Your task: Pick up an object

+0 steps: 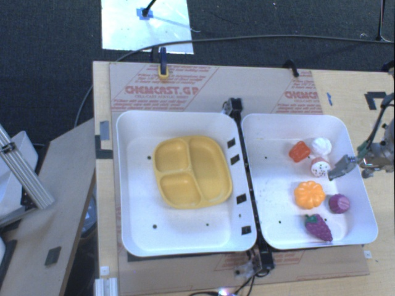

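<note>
The surface [203,82] bears two white bins, the left bin [133,184] holding a yellow divided plate [191,170], the right bin [271,184] holding an orange pumpkin [308,193], purple grapes [318,227], a red piece [299,152] and a white ball [321,145], beside the hand [345,165] at its right rim.
</note>
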Action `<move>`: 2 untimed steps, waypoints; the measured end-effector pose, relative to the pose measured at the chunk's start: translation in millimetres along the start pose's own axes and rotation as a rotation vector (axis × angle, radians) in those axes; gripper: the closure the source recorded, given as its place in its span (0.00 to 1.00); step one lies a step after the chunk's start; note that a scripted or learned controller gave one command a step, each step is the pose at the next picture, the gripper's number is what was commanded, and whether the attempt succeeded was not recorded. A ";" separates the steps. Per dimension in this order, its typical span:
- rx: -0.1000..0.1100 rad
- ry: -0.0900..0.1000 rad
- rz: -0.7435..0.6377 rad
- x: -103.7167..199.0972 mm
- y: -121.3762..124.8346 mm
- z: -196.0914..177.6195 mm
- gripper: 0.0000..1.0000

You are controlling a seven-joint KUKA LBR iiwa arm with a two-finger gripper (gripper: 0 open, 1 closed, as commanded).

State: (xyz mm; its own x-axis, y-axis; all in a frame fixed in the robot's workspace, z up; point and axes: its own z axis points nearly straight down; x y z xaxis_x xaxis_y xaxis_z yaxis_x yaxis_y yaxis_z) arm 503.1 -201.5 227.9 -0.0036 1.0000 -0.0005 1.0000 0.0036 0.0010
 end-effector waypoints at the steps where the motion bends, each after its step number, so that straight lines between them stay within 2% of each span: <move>1: 0.002 0.001 0.002 2.2 6.1 43.5 0.00; 2: 0.004 0.002 0.002 7.6 -2.7 99.4 0.00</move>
State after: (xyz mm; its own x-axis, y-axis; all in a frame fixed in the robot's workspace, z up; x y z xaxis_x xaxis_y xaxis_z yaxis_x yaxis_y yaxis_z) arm 500.5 -194.0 128.4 -0.0012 1.0000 0.0016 1.0000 0.0012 -0.0031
